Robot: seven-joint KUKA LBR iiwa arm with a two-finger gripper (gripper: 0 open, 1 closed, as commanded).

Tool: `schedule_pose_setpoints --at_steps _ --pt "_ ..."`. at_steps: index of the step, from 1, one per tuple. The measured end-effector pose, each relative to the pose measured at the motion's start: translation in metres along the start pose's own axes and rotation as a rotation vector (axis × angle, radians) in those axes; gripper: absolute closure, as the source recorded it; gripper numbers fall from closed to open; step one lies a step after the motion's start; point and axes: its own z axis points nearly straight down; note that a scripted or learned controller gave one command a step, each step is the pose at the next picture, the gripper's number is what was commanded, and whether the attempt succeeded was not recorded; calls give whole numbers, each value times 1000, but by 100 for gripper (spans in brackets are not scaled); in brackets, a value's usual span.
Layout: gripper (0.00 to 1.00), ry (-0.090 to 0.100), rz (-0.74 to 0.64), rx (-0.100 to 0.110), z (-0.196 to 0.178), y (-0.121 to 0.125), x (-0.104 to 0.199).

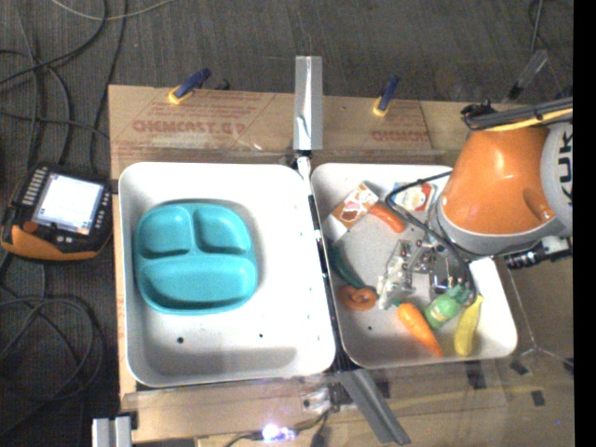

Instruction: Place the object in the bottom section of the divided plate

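Camera view: jaws of the metal two-finger gripper (416,266) low in the right white bin (358,338), spread unreadable, amid crowded toy food. Turquoise divided plate (197,254) lies in the left bin. Risk: clutter spoils the grasp.

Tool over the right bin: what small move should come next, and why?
Probably a short descent to close on one item: the tool hangs among the toy foods, near the carrot, nothing visibly between its fingers, and the teal divided plate waits in the left bin.

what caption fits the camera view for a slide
KUKA arm's gripper lowered among toy food in the right bin, with the teal divided plate waiting in the left bin.
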Motion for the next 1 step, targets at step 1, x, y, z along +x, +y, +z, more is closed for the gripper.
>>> schedule_pose_setpoints --at_steps 1 --pt "100 2 -75 2 0 54 22"
